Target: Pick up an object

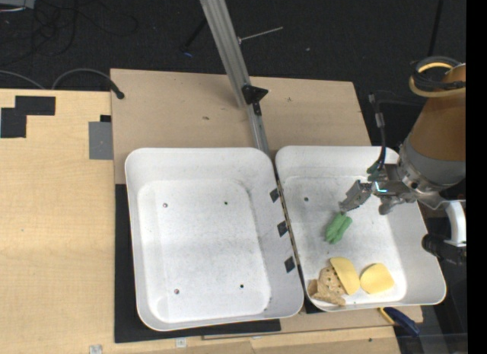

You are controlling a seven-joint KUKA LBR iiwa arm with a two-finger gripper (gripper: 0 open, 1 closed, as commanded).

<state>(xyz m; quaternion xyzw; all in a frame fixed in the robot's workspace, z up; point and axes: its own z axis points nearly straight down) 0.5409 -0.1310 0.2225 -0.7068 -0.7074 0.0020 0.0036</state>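
Camera view, fixed above the bench (228, 109) and slanted downward, takes in two shallow white bins set side by side. In the right bin (319, 170) lie all the loose items. A small green object (338, 228) sits near the bin's middle, lying at a slant with its far end tipped rightward. Along the near edge of the same bin are three further pieces: a tan, rough-textured piece (329, 287) at the near-left corner, a pale yellow slab (345, 275) touching it on the right, and a rounded yellow piece (377, 279) just beside the slab, further right. The left bin (144, 170) has a speckled white floor. The arm (441, 128), grey with an orange band, enters from the right and reaches over the right bin. Its gripper (374, 196) hangs above the bin floor with the fingers spread apart; one finger (352, 196) points left and down, its tip just beyond the far end of the green object, and nothing is seen between the fingers. Contact between fingertip and green object cannot be confirmed from this angle. A grey aluminium rail (228, 48) runs from the far side of the scene down to the junction of the two bins, where small black clips mark the shared edge.
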